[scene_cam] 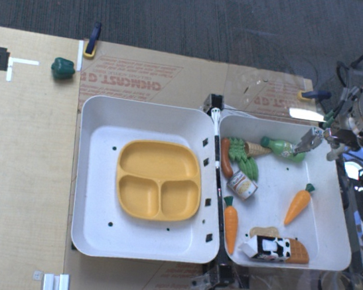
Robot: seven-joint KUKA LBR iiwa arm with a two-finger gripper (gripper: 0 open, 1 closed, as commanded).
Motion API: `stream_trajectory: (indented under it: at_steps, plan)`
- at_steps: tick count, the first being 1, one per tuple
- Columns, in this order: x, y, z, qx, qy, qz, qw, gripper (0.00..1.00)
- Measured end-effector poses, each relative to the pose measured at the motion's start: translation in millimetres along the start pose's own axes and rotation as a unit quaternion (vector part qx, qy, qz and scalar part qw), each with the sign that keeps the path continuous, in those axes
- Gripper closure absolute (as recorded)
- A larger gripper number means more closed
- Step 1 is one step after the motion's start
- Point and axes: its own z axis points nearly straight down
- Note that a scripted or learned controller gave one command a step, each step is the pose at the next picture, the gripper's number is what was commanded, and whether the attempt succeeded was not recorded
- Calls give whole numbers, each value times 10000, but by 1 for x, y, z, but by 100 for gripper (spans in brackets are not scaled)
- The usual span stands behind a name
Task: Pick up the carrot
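Gripper (313, 141) is hovering at the right bin's (326, 258) far edge, fingers apart and holding nothing; I'm seeing the carrot (297, 205) untouched, so pickup remains.

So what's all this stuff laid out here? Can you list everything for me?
Shallow white plastic bins: 2, white, side by side on the bench.
Yellow three-compartment plate: 1, yellow, middle of the left bin.
Orange toy carrots: 2, orange with green tops, right bin; one mid-right, one along its left wall.
Red toy sausage: 1, red-orange, right bin's upper left.
Green leafy toy: 1, green, beside the sausage.
Small tin can: 1, silver with label, below the leafy toy.
Green toy: 1, green, right bin's top, by the gripper.
Black-and-white carton: 1, right bin's bottom.
Dark green lump: 1, bench, upper left.
Gripper: 1, grey, over the right bin's top.
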Motion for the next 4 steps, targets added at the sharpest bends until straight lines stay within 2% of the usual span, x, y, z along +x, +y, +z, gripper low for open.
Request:
stream_trajectory:
  at_steps: [1, 2, 3, 4]
  plan:
    - [-12, -37, 117, -74, 26, -553, 9984, 0]
    - [-19, -103, 117, -66, 138, 205, 9997, 0]
    - [-22, -116, 117, -137, 91, -709, 9974, 0]
    - [-27, -117, 108, -132, 36, -679, 9976, 100]
